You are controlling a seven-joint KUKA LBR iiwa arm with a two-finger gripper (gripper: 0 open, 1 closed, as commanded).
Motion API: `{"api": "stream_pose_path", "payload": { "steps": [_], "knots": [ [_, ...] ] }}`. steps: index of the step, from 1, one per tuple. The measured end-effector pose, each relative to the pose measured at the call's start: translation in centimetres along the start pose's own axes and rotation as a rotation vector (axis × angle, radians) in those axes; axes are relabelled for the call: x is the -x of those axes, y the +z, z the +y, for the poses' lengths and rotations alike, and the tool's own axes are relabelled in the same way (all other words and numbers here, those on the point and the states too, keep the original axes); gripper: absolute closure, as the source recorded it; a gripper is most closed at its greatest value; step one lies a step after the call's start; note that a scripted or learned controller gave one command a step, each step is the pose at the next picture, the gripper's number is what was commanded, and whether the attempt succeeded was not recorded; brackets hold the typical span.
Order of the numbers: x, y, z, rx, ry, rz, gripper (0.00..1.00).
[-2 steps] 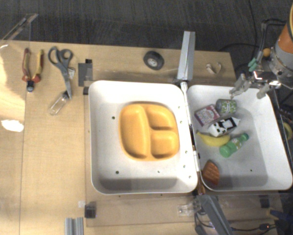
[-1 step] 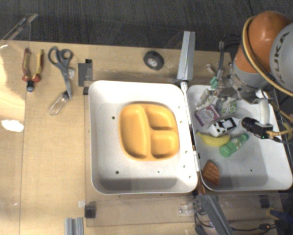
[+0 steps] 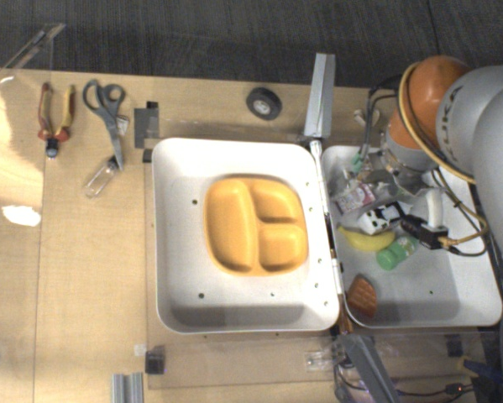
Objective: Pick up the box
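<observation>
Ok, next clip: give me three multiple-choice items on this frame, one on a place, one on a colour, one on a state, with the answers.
1. Where does the yellow divided tray lie?
A. In the left bin
B. In the right bin
C. On the bench beside the scissors

2. What colour is the small cylinder next to the banana?
A. Red
B. Green
C. Blue

3. Where is the arm at this moment?
A. Over the left bin
B. Over the bare bench at the left
C. Over the right bin

Answers:
1. A, the tray sits in the middle of the left bin.
2. B, it is green and lies at the banana's right end.
3. C, the arm hangs above the right bin, over the clutter at its far end.
</observation>
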State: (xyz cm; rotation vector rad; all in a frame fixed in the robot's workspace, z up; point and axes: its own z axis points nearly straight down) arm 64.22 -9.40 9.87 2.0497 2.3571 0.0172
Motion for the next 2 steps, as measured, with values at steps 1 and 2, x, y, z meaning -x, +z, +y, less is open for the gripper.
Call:
{"api": "stream_pose_path", "payload": {
  "steps": [1, 2],
  "knots": [
    [-0.3, -0.6, -0.1, -0.007, -0.002, 0.004, 1.00],
    [-4.8, -8.7, 3.2, -0.015, 0.158, 0.004, 1.00]
  ]
}}
